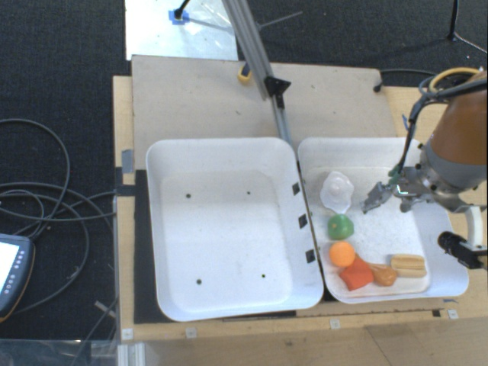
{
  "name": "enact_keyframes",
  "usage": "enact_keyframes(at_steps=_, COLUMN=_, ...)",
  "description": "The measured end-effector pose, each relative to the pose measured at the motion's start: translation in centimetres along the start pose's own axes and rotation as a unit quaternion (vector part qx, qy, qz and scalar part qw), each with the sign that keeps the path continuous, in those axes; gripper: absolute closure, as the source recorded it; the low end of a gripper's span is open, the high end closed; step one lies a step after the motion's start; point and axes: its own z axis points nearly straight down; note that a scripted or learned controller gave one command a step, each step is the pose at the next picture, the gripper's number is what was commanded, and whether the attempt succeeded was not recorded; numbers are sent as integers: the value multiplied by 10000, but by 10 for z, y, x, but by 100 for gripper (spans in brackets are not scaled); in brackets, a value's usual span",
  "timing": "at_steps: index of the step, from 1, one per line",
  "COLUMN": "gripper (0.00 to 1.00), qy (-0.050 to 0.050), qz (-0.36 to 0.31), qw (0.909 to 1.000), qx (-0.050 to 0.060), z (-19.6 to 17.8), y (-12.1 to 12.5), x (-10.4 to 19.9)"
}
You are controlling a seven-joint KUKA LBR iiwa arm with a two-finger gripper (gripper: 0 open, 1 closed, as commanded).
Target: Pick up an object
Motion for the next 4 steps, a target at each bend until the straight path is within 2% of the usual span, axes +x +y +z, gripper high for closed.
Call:
enact_keyframes(at_steps=1, gripper=0, qy=-6, qz=7, qw=10000, qx=-26, z=-2, y=1, x=0)
enact_keyframes(at_steps=3, gripper=0, qy=-18, qz=22, qw=10000, qx=-16, z=99, y=3, x=9)
enact_keyframes(at_steps=4, gripper=100, qy=-15, qz=23, qw=10000, qx=-40, z=85, y=4, x=9)
